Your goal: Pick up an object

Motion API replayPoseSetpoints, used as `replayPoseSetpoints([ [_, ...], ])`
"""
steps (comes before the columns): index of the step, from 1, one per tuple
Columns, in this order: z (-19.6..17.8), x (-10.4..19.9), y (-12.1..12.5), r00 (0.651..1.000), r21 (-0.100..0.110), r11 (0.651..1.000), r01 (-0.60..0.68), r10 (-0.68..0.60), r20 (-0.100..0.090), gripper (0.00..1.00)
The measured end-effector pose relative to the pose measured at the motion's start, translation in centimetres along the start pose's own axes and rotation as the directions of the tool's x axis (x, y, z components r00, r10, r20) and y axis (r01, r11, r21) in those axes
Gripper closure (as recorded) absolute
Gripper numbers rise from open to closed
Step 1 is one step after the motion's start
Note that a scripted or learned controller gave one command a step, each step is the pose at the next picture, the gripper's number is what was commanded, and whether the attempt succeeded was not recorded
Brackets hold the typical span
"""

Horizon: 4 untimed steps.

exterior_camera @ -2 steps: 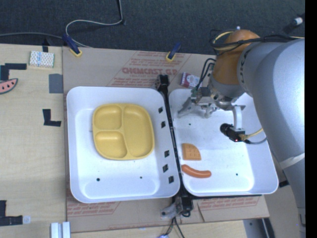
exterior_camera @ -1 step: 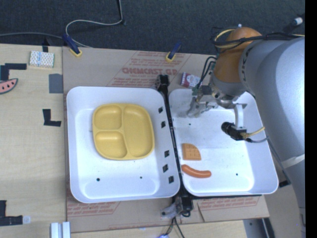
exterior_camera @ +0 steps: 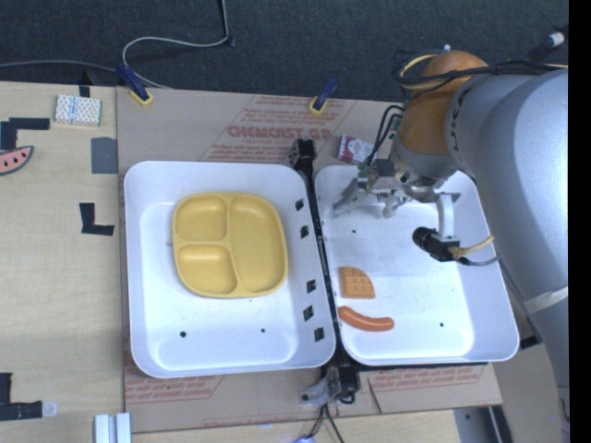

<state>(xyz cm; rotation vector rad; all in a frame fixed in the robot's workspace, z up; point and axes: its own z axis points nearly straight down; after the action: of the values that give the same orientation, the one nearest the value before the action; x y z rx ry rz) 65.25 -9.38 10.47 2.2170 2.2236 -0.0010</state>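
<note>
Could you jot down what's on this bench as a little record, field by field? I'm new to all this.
left bin: holds a yellow divided plate
right bin: holds a waffle piece and a hot dog, close together near its left wall
end effector: over the right bin's upper part, apart from both foods
held object: none seen

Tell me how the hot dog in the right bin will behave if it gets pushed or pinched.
The hot dog is a slim rounded cylinder lying flat on the right bin, so a sideways push would probably roll it. Its glossy surface suggests plastic toy food: likely light, fairly stiff and a bit slippery. A pinch across its narrow width seems safest, though it might squirt out.
</note>
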Motion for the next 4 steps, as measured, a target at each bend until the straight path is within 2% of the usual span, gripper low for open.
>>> replayPoseSetpoints([
  [1,1.9,-0.4,-7.1,1.000,0.001,1.000,-0.003,0.003,-0.001,0.00],
  [2,0.9,-0.5,-7.1,1.000,-0.003,1.000,-0.002,0.002,0.001,1.00],
  [3,0.9,-0.5,-7.1,1.000,-0.003,1.000,-0.002,0.002,0.001,0.00],
  [4,0.0,-0.4,-7.1,1.000,-0.002,1.000,-0.001,0.001,-0.001,1.00],
])
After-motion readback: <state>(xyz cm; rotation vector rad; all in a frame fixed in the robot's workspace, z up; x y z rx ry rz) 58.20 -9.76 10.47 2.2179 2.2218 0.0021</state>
